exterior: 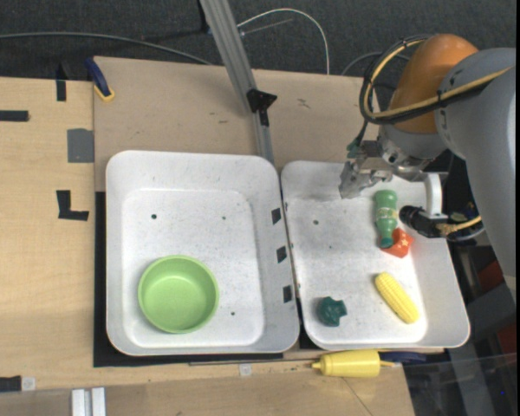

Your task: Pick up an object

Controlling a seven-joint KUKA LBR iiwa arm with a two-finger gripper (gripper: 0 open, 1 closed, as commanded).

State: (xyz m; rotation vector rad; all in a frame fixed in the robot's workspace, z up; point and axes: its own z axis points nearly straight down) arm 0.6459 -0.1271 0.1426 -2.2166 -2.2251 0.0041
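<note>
1. The two-finger gripper (pixel 358 183) on the grey arm with the orange band hangs over the far edge of the right shallow white bin (pixel 329 241); whether it is open or closed I cannot tell, and nothing is visible held in it.
2. Just right of the gripper, a green knobbly plastic toy (pixel 385 213) lies in the right bin, touching a small red piece (pixel 399 244) at its near end.
3. A yellow plastic corn cob (pixel 396 297) lies tilted nearer the front of that bin, with a small dark green lumpy toy (pixel 331 310) to its left, apart from it.
4. The left shallow white bin (pixel 199 198) holds a round light green bowl (pixel 178 294) in its near left corner.
5. A yellow plastic bottle (pixel 350 364) lies on its side on the bench, just outside the right bin's front rim.
</note>
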